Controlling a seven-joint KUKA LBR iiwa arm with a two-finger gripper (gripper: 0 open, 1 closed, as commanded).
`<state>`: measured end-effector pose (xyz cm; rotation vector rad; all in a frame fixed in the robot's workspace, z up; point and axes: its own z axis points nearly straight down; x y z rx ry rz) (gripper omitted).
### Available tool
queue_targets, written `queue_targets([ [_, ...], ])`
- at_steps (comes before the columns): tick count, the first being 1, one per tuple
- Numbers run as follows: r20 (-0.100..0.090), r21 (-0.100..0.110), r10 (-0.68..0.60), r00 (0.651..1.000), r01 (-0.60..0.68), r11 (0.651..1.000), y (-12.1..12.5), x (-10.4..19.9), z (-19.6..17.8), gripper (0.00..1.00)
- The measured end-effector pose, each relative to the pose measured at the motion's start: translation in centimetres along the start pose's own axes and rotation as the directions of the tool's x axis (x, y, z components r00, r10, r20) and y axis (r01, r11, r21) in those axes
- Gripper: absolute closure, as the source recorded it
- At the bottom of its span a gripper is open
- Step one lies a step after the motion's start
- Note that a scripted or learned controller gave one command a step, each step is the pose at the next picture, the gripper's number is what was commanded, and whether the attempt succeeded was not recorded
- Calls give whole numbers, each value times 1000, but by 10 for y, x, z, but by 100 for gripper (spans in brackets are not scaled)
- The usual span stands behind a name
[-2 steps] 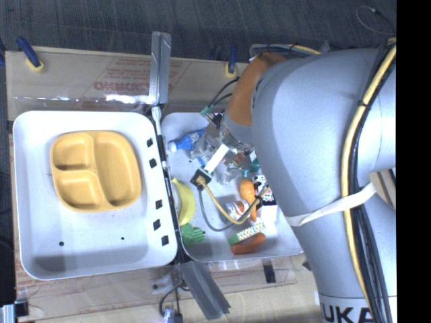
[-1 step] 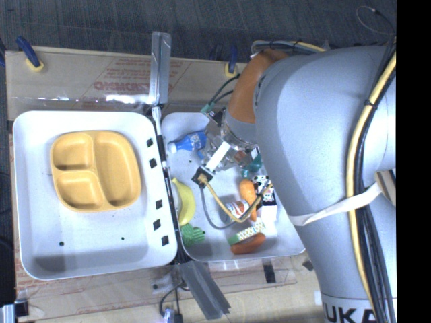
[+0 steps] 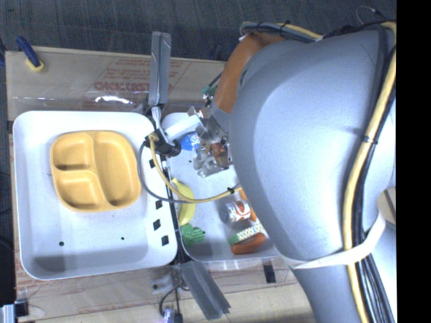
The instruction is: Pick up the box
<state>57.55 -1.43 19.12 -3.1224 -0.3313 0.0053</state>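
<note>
The grey arm (image 3: 316, 140), with its orange band (image 3: 232, 73) showing near the top, reaches in from the right and covers most of the right bin (image 3: 202, 251). Its gripper (image 3: 210, 155) hangs over the far left part of that bin, close to the divider between the two bins; whether it is clenched or released cannot be told. Which of the things in the right bin is the box is hard to say: an orange packet with a patterned edge (image 3: 248, 237) lies near the bin's near wall, just beside a small can (image 3: 236, 210). A banana (image 3: 185, 204) lies along the bin's left wall with a green toy (image 3: 192, 234) at its near end. The left bin (image 3: 40, 247) holds a yellow divided tray (image 3: 94, 170). Both bins stand on a brown worktop (image 3: 81, 73).
</note>
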Motion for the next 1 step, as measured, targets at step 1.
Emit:
queue_targets([
  [1,1,2,-269,963,269,963,-58,-64,-55,100],
])
